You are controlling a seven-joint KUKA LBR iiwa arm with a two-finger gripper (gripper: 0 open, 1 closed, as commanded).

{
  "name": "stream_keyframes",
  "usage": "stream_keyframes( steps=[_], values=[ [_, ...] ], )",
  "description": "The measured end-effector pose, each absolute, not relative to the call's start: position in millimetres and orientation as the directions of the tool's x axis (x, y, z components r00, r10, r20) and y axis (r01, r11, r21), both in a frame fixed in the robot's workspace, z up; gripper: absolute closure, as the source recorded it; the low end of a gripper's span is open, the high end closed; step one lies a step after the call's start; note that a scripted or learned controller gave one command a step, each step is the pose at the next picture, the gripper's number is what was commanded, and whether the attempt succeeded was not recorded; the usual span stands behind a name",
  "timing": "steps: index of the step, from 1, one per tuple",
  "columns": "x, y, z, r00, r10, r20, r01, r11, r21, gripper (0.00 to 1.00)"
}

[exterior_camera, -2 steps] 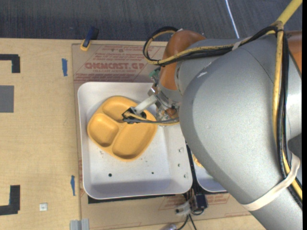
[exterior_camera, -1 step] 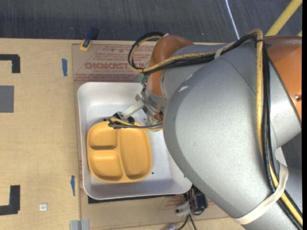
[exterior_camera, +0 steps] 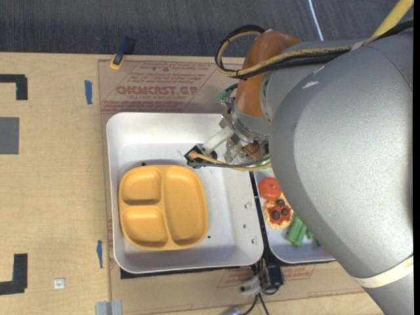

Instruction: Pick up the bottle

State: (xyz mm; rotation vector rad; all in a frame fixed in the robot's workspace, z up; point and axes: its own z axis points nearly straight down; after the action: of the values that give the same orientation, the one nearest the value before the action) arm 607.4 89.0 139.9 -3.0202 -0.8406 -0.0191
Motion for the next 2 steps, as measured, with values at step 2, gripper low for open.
stream_keyframes(
  steps=[2],
  values=[
    [576.4,86,311,0.731,0.682,0.001,0.682,-0.731,0.0,1.0]
  ],
)
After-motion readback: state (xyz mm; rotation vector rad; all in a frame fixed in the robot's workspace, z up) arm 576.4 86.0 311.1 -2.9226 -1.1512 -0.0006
